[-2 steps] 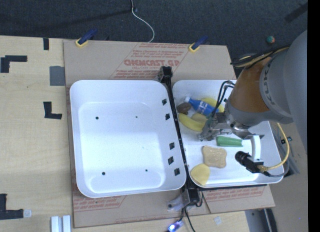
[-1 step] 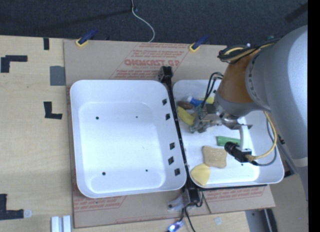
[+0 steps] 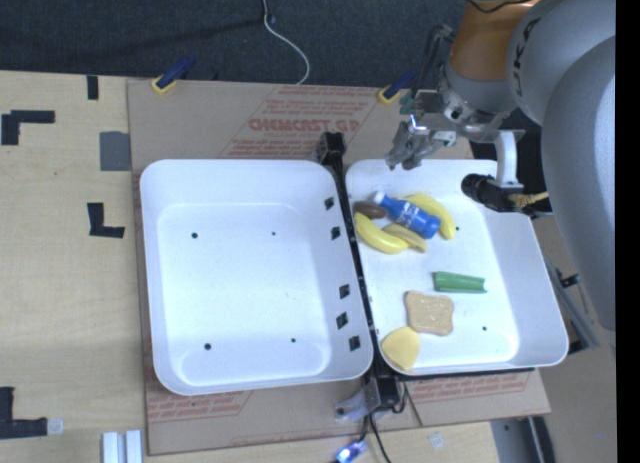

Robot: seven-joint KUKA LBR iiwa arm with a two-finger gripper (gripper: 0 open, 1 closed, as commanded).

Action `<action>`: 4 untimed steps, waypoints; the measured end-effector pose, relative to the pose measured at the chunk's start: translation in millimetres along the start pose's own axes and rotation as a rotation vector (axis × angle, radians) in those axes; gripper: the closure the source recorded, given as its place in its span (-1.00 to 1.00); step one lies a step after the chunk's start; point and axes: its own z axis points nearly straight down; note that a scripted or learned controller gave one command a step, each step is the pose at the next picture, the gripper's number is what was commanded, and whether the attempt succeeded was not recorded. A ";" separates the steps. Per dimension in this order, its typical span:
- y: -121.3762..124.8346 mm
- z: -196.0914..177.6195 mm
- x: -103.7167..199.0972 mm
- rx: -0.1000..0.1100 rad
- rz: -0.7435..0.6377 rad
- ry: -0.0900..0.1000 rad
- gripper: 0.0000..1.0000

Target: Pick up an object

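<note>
Left bin (image 3: 240, 281): well to the left of the claw. Right bin (image 3: 520, 301): below the claw (image 3: 408, 159), which hangs over its far left corner with nothing seen between the fingers; whether they are spread or pressed together cannot be told. Just below the claw lie a blue bottle (image 3: 408, 213) across two bananas (image 3: 385, 236). Further below, to its right, a green piece (image 3: 459, 282). Toast slice (image 3: 430, 313) and a yellow wedge (image 3: 401, 349) lie farthest down.
</note>
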 end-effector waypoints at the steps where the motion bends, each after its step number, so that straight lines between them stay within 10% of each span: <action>1: -31.7 -126.0 -0.4 0.008 0.006 0.000 1.00; 2: -17.1 -291.9 6.5 0.002 0.004 -0.001 1.00; 3: -31.5 -302.7 -3.1 0.019 0.007 0.001 1.00; 4: -33.6 -142.4 78.2 0.039 0.000 0.004 1.00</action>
